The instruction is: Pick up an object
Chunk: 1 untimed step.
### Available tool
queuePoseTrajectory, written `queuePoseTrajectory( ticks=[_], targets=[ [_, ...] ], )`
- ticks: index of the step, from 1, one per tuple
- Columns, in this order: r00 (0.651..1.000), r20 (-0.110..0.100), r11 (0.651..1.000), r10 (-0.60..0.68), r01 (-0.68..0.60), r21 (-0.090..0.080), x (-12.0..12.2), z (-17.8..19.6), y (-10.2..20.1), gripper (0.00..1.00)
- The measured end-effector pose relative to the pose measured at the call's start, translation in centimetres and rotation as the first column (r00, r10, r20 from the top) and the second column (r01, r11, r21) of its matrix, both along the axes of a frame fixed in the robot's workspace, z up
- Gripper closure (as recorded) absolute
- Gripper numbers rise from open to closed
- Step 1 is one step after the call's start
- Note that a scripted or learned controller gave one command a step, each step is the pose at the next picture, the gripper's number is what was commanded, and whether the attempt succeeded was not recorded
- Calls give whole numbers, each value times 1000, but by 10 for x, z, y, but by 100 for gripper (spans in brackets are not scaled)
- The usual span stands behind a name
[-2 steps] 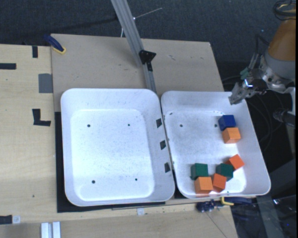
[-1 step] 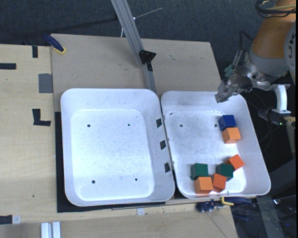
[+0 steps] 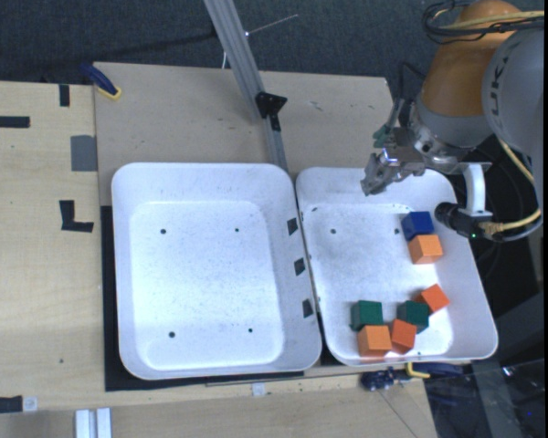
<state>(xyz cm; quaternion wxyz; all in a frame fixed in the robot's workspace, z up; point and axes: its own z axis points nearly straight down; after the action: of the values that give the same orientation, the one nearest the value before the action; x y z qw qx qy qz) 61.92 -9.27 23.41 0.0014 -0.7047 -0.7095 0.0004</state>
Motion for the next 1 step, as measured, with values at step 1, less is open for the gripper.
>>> queuePoseTrajectory(
  ticks=[1],
  targets=[
    [1000, 0, 1000, 0, 0, 0, -3, -11, 53, 100]
  ],
)
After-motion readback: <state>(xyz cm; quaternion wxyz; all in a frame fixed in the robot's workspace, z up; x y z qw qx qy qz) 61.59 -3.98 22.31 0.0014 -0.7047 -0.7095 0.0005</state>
